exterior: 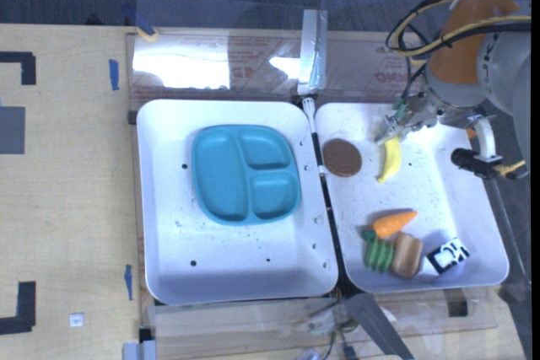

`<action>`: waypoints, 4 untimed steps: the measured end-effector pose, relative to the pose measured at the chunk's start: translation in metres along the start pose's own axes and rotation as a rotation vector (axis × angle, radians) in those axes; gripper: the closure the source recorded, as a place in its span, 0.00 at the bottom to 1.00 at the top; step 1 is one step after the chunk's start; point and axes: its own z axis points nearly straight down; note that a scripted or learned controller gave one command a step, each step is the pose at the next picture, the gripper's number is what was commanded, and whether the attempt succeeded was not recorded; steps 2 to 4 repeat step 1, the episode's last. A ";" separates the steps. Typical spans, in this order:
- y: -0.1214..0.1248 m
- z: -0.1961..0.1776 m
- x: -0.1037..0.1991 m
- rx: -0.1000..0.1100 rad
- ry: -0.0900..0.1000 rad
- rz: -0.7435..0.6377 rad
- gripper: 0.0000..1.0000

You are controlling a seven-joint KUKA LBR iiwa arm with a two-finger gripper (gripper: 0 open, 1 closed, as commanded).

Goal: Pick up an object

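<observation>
In the right bin point(456, 190) a yellow banana point(389, 158) lies near the back, with a brown round cookie point(342, 157) to its left. Toward the front sit an orange carrot point(394, 222), a green vegetable piece point(379, 253), a tan bread-like piece point(407, 255) and a black-and-white block point(447, 255). My gripper point(400, 122) hangs just above the banana's upper end, at the back of the right bin. Nothing shows between its fingers.
The left bin point(169, 223) holds a blue divided plate point(246, 174). A clear plastic wall point(219, 55) and a metal post point(312, 51) stand behind the bins. The arm's cables point(422, 21) loop over the right bin's back corner.
</observation>
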 end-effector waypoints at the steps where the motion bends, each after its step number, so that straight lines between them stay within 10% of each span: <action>1: 0.009 -0.116 0.085 -0.009 0.001 0.040 1.00; 4: 0.009 -0.116 0.085 -0.009 0.001 0.040 1.00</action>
